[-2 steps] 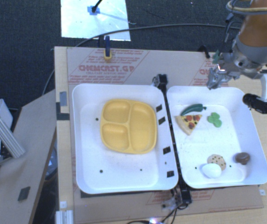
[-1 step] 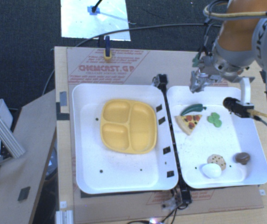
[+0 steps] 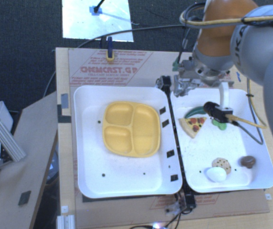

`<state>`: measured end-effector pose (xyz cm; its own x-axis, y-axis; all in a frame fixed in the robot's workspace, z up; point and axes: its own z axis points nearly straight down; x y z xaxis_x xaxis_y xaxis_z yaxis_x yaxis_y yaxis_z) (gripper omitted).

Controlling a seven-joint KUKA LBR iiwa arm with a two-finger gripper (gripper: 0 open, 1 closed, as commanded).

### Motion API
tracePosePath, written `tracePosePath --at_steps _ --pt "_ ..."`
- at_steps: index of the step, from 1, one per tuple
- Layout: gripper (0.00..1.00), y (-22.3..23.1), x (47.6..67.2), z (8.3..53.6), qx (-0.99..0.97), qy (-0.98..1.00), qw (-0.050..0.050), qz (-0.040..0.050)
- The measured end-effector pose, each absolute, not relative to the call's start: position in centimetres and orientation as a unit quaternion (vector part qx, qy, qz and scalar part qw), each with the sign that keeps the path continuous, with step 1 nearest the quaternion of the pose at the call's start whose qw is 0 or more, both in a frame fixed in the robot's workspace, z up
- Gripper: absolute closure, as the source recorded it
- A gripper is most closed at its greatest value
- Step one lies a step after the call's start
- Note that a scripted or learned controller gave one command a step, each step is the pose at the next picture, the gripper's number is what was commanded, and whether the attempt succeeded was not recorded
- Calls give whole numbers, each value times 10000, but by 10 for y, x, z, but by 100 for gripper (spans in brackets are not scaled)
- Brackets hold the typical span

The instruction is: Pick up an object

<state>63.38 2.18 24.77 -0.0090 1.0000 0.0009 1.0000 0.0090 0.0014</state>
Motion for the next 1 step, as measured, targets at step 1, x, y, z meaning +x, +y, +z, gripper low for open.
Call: tracePosePath --at_steps 1 --pt "100 66 641 245 7039 7103 4 13"
